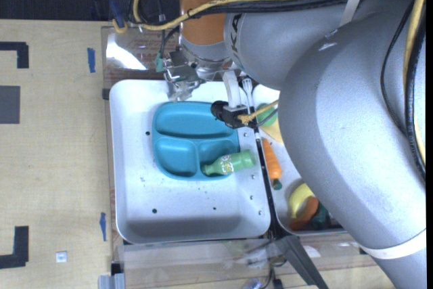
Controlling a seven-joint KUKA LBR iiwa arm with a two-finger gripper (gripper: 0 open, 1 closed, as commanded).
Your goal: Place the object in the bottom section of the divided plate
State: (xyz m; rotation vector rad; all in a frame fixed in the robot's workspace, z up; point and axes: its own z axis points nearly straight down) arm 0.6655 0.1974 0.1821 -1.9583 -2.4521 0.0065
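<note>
An orange carrot and yellow fruit lie in the right bin.

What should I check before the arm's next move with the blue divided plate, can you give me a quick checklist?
1. Blue divided plate sits flat in the left white bin: ok.
2. Green bottle fully inside a plate section: not ok, it lies across the plate's lower right rim.
3. End effector clear of the plate: ok, it is above the plate's top edge.
4. Finger state: cannot tell.
5. Carrot stays in the right bin: ok.
</note>
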